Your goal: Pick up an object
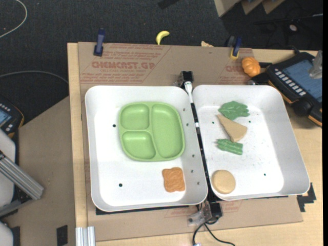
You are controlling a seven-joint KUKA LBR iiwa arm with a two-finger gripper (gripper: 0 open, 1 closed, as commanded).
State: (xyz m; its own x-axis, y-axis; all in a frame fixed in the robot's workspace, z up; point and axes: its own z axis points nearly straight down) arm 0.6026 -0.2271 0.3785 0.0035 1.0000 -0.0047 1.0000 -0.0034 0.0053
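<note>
The left bin (102, 117) bears a green three-part plate (151, 131) and an orange waffle-like piece (173, 179) near its front right corner. In the right bin (277, 152) lie a green leafy piece (233, 109), a tan wedge (233, 129) just below it, a small green pod-like piece (229, 146) and a round tan biscuit (224, 181) at the front left corner. All the pieces lie flat and apart from the bin walls, except the biscuit, which sits close to the front rim.
A small orange fruit (250, 65) and a black handheld controller (294, 81) lie beyond the right bin. A yellow banana-shaped toy (162, 36) rests at the board's far edge. Blue clamps (99, 43) hold the brown board. Cables run at the front.
</note>
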